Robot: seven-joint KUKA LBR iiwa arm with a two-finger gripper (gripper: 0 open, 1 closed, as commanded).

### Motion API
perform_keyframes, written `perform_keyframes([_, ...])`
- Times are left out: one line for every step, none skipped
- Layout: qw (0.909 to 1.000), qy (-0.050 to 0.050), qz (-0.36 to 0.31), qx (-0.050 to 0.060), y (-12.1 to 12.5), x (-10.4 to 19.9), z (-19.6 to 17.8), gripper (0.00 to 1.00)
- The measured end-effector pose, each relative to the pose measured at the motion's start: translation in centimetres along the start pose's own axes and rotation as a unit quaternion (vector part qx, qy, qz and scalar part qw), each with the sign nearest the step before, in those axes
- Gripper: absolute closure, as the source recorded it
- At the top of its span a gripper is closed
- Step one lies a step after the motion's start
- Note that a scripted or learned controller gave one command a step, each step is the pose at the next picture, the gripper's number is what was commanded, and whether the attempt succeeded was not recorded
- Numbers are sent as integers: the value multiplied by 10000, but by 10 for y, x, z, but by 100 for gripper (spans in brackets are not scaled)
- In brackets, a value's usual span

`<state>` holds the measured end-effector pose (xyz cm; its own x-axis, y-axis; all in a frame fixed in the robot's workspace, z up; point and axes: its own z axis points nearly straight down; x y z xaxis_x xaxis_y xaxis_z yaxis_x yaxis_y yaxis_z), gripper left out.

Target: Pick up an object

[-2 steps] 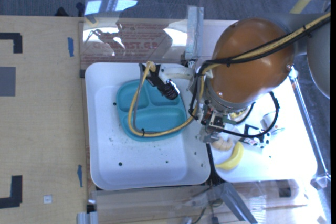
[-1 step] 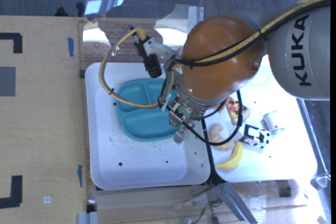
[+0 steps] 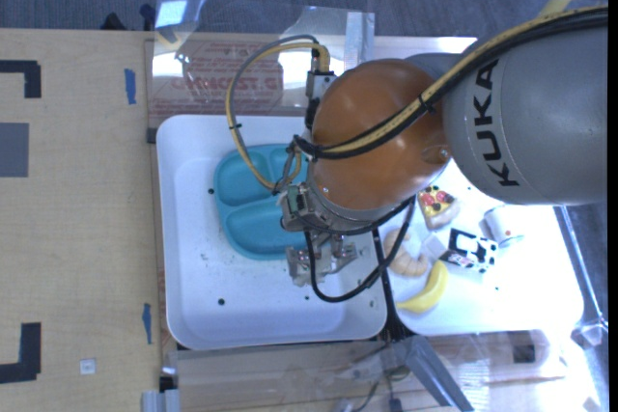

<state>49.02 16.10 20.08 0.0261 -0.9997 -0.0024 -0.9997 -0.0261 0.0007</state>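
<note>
Blue object: two-lobed, left bin, centre of frame; long axis runs top to bottom, slightly slanted. Right edge hidden under my wrist.
My pincer: just right of its lower lobe, over bare bin floor; spread or pressed, I cannot tell.
Right bin: banana, black-and-white piece, red-and-yellow piece, small white item, lower right, well apart from it.

The tool hung low over the left bin, just beside a blue dish. In the right bin lay a banana and small toys.
</note>
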Motion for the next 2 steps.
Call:
perform_keyframes([9960, -30, 890, 68, 9, -34, -116, 100])
perform_keyframes([9902, -8, -1394, 40, 0, 23, -117, 100])
